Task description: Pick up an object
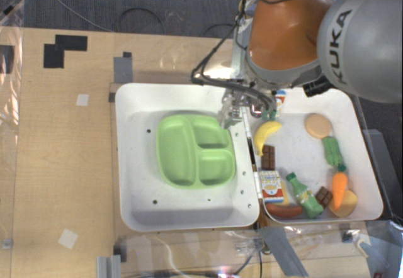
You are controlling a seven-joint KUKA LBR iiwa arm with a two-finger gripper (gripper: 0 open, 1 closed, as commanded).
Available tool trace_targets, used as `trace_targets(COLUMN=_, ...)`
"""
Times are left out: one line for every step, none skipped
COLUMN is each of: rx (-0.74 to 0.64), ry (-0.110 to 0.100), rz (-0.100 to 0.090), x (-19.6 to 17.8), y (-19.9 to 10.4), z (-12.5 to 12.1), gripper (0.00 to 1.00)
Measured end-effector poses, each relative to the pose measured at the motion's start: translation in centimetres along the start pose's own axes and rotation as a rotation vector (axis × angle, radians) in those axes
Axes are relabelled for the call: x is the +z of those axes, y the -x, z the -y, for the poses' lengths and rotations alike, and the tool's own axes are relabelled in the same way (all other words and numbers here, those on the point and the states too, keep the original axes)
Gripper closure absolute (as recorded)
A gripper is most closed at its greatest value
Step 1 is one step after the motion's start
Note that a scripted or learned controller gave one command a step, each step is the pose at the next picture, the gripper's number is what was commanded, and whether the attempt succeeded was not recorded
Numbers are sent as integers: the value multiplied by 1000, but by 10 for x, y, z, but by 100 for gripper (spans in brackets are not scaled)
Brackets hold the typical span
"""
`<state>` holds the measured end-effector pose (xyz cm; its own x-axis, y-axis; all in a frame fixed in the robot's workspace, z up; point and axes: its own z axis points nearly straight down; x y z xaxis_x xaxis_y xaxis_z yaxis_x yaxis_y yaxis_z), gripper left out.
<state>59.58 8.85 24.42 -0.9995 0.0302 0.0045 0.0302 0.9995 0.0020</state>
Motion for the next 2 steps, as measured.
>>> trace_targets(rx=-239, ry=-2, rz=10, x=50, y=-101, z=40, gripper=100)
trace_targets(rx=-472, ry=-6, rz=18, x=-30, y=-57, z=97, gripper=100)
